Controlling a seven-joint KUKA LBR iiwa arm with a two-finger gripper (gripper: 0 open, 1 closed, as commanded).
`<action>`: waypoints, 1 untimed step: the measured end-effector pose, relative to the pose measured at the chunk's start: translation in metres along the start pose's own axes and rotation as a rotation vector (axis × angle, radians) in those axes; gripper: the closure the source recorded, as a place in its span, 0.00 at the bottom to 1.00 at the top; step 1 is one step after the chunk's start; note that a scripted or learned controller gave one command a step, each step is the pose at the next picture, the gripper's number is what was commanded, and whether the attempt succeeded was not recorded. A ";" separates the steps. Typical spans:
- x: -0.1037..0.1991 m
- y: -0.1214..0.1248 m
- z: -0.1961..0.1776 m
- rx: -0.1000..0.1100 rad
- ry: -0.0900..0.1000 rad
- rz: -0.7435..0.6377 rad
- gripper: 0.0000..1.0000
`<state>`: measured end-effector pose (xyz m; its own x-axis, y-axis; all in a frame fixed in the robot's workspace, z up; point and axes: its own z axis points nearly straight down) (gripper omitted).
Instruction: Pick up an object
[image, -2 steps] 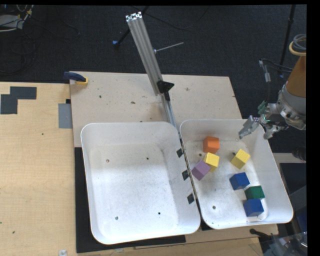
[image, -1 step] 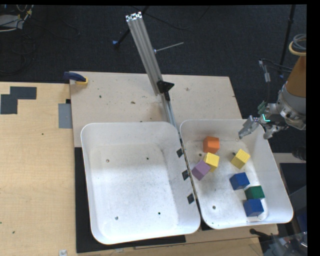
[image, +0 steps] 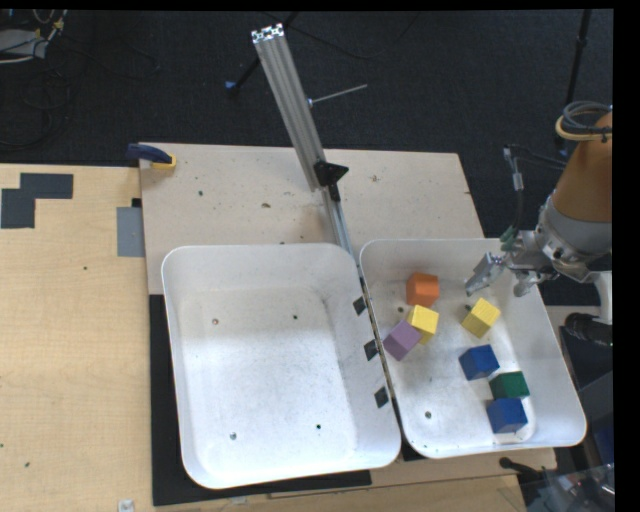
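Observation:
The right bin (image: 560, 340) holds several small cubes. An orange cube (image: 423, 289) lies near its left wall, with a yellow cube (image: 424, 320) and a purple cube (image: 402, 340) touching just below it. A second yellow cube (image: 481, 317) sits tilted further right. Below that are a blue cube (image: 479, 361), a green cube (image: 510, 384) and another blue cube (image: 507, 414). My gripper (image: 502, 278) hangs over the bin's upper right part, just above the second yellow cube. Its fingers stand open, with nothing between them.
The left bin (image: 200, 290) sits beside the right one, sharing a divider with black clips. A slanted aluminium bar (image: 295, 100) rises from the bench behind the bins. A small blue and yellow clamp (image: 150, 155) lies at the bench's back left.

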<state>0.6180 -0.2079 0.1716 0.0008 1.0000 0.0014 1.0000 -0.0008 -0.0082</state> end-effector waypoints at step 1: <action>0.009 0.001 0.050 0.000 0.001 -0.002 0.00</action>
<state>0.6191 -0.1988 0.1215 -0.0010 1.0000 0.0024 1.0000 0.0011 -0.0079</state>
